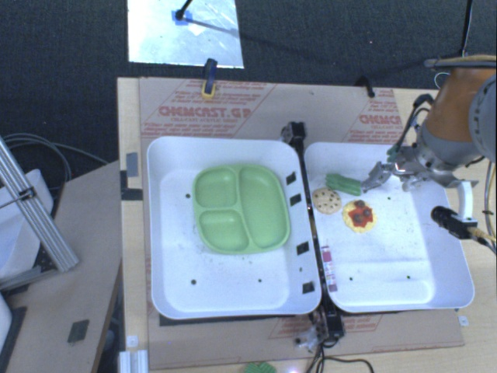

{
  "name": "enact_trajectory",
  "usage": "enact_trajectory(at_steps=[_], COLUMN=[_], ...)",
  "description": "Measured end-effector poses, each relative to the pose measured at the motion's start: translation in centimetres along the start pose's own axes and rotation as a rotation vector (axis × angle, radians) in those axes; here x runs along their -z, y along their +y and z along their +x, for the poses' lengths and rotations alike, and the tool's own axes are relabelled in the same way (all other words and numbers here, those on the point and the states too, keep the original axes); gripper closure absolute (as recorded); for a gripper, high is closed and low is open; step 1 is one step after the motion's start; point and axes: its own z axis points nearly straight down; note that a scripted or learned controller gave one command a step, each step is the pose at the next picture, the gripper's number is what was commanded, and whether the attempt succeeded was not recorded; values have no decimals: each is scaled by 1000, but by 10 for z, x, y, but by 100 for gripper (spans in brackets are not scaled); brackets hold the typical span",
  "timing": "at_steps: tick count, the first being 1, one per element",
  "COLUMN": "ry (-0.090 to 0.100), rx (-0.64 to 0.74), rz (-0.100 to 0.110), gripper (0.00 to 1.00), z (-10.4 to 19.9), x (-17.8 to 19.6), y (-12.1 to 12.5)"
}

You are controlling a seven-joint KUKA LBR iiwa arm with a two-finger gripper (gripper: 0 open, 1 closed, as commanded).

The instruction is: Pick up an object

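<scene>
Claw in right bin, beside green piece; open or closed: cannot tell.

Two shallow white plastic bins sit side by side — the left bin holds a pale green three-compartment plate. In the right bin, speckled with small dark marks, lie a tan cookie with dark chips, a yellow disc topped with red and a green elongated piece. The grey arm with its orange band stands over brown cardboard with red lettering.
</scene>
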Motion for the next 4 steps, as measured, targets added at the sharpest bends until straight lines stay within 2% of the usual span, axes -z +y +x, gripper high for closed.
enact_trajectory(at_steps=[1, 2, 3, 4], ry=[2, 2, 4, 2], rx=[-6, -2, 7, -1], rz=[1, -5, -3, 3], gripper=[0, 100, 100, 0], z=[17, 17, 92, 87], x=[-49, -34, 56, 51], y=[-51, -47, -63, -64])
